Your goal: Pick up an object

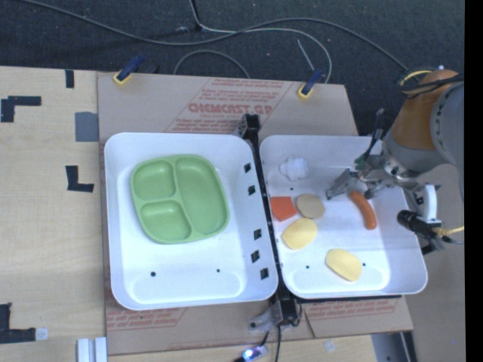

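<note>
From my seat I see the gripper (349, 188) low over the right bin (400, 277), its dark fingers (337, 188) spread apart with nothing between them; one reaches out to the left, and the other side is lost against the wrist hardware, so I read them as parted but not by how much. Just under and beside the tips lies an orange sausage-shaped piece (364, 208), its long axis running from upper left down to lower right, the upper end right at the gripper and partly hard to separate from it. I cannot tell whether a finger touches it. Further left in the same bin sit a tan round piece (309, 205), an orange-red flat piece (282, 208) touching it, a yellow lump (299, 234) just below, a second yellow lump (343, 265) near the front wall, and a small white crumpled thing (293, 169) that blends into the bin floor. The arm (426, 130), grey with its orange band, is cut off at the right edge. The left bin (121, 270) holds a green divided plate (179, 198). On the cardboard sheet (226, 104) behind the bins is red print, too blurred for me to read.
</note>
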### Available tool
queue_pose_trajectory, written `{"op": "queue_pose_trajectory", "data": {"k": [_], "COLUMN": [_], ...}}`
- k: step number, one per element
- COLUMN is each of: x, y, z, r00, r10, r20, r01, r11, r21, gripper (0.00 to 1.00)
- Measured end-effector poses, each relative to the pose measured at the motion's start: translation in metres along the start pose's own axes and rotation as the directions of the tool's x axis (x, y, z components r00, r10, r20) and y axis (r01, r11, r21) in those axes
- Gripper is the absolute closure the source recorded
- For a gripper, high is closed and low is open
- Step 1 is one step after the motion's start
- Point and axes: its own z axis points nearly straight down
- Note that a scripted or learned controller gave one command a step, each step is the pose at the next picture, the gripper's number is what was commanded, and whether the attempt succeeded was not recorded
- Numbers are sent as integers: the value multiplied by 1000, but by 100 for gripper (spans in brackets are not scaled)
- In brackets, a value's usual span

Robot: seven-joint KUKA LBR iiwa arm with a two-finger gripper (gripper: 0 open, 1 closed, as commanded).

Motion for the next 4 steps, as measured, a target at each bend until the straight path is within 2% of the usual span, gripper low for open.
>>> {"op": "queue_pose_trajectory", "data": {"k": [1, 3, 4], "x": [0, 9, 0], "y": [1, 12, 13], "z": [-13, -133, -186], "r00": [1000, 1000, 1000], "r10": [-1, 0, 0], "r20": [0, 2, 2], "r01": [1, 0, 0], "r11": [1000, 1000, 1000], "r21": [-2, -10, -9], "gripper": [100, 100, 100]}}
